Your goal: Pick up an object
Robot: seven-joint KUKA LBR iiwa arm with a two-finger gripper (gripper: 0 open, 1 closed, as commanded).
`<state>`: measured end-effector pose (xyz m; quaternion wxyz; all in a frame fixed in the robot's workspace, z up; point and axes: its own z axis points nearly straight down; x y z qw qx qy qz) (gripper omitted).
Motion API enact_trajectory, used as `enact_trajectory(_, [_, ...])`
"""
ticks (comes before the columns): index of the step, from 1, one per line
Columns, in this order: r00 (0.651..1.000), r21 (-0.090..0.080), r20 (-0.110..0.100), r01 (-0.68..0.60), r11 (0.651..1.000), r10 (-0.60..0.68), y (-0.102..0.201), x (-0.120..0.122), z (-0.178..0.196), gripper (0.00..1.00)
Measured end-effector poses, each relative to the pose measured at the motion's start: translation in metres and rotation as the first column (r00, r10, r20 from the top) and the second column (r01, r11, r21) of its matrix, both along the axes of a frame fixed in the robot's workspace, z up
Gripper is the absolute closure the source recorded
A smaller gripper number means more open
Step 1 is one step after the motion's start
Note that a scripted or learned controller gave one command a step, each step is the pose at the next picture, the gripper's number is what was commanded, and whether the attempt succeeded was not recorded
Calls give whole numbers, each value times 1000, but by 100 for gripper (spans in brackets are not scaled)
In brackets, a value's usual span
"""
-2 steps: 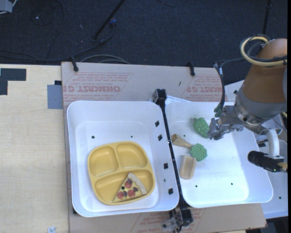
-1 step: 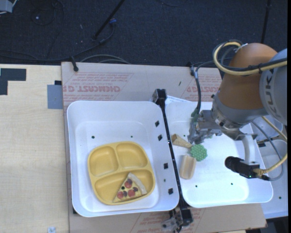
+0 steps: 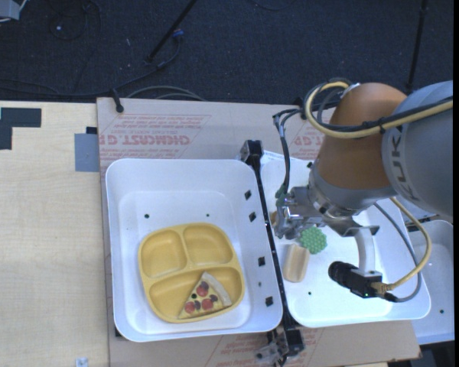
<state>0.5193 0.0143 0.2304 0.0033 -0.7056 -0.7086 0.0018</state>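
Camera view, looking down at a slant: my hand hangs over the left part of the right bin, close to the divider between the two bins. I cannot tell from here whether it is apart or together; my own wrist and the orange band cover most of it.

Two small things lie just below it. A green knobbly toy, perhaps a toy vegetable, sits right beside the metal of my hand, touching it or nearly so. I cannot say it is held. A tan cylinder-like piece lies on the bin floor just under and a little left of the green one, tilted slightly.

I judge both to be light, hollow plastic play food: stiff, smooth, likely to skid or roll if nudged. The tan piece looks best taken across its narrow width at mid-length; the green one around its bumpy body.

Over in the left bin, a yellow divided tray carries a toy pizza slice, well apart from my hand.
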Motion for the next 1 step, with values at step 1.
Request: enact_trajectory(1, [1000, 0, 0, -1, 1000, 1, 60, -8, -10, 100])
